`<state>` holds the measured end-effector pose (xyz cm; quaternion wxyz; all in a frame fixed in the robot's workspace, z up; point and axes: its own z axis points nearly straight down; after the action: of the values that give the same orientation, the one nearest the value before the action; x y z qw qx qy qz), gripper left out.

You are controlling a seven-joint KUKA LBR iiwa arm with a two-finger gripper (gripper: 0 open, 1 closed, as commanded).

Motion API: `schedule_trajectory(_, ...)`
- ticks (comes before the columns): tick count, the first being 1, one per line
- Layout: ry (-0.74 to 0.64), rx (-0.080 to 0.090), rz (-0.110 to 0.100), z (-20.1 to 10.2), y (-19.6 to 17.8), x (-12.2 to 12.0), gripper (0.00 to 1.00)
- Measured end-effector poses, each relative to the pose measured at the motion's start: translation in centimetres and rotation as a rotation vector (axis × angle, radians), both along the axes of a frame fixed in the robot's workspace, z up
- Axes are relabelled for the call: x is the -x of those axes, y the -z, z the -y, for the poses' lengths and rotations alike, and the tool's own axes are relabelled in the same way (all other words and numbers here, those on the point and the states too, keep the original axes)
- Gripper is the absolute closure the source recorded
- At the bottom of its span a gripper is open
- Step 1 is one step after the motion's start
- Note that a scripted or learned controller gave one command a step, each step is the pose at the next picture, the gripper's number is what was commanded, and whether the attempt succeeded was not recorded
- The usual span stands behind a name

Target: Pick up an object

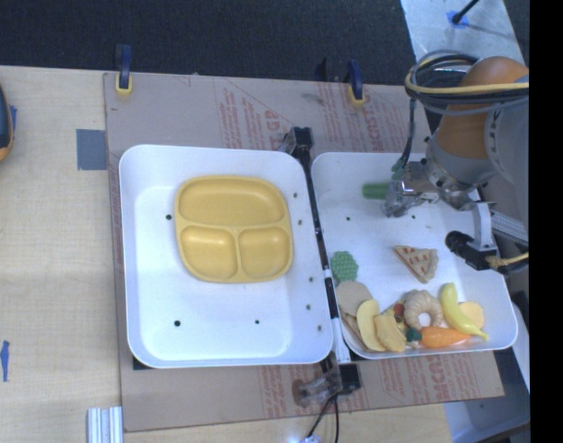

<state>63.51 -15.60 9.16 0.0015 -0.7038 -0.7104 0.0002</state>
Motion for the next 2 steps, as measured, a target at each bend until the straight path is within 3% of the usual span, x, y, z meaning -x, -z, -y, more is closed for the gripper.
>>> schedule_trajectory(1,-0.002,0.000,0.003,-6.6,-0.1,-2.3,1.00)
schedule_trajectory(2,0.009,0.001,-0.010,-4.6,0.1,7.6,1.00)
